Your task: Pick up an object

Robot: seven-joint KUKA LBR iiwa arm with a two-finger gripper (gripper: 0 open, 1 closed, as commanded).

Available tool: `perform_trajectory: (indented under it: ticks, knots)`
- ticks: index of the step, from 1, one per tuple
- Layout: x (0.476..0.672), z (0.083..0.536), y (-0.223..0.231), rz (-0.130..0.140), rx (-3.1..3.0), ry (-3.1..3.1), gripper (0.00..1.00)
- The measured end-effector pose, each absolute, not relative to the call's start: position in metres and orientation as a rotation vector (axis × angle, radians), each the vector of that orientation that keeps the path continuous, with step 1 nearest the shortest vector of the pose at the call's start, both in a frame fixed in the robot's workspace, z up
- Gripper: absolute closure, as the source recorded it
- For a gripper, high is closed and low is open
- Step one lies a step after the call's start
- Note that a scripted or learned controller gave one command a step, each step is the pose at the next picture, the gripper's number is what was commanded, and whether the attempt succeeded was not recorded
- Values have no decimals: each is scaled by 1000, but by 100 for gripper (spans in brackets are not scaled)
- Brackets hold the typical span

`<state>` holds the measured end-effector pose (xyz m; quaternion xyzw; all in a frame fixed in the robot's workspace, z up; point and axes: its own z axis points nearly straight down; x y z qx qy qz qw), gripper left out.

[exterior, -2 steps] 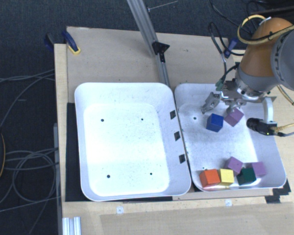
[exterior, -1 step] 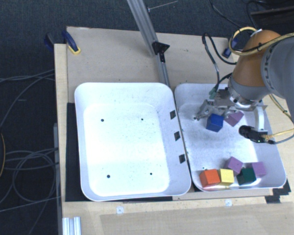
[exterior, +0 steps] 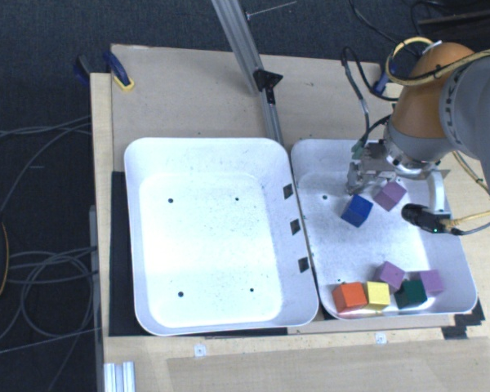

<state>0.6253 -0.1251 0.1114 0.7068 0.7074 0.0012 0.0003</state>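
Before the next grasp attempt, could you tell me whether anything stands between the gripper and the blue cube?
Nothing visible does: the gripper sits just above the blue cube, and the purple cube lies beside it to the right.

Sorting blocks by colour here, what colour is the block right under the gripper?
Blue. The blue block sits just below the gripper, clearest in the camera view.

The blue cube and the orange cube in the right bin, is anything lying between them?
No. In the camera view, only bare white bin floor lies between the blue cube and the orange cube.
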Motion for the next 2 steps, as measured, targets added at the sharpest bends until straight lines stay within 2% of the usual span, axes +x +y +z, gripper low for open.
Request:
perform_trajectory:
  ticks: [2]
  knots:
    - [623, 238, -115, 9, 2213, 2219, 100]
